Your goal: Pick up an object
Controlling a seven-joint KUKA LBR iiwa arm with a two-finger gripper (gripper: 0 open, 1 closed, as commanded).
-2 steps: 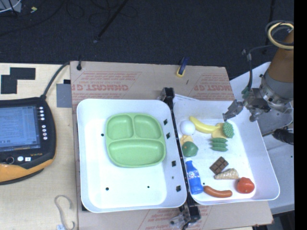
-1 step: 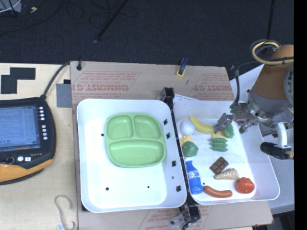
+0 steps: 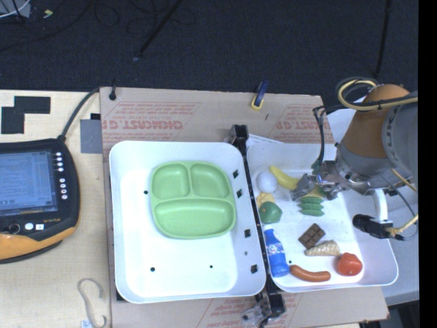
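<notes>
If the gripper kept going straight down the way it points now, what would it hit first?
Most likely the green pea pod lying right under the gripper in the right bin. Depth is hard to judge from this slanted view; the banana lies just beside.

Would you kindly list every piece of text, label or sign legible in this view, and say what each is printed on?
Red print repeated on the cardboard sheet under the bins: it appears upside down and too blurred to read for sure.
Screen of the teach pendant: lines of text, too small to read.
Blue bottle label: white marks, too blurred to read.
Chocolate bar: no legible marking.
</notes>
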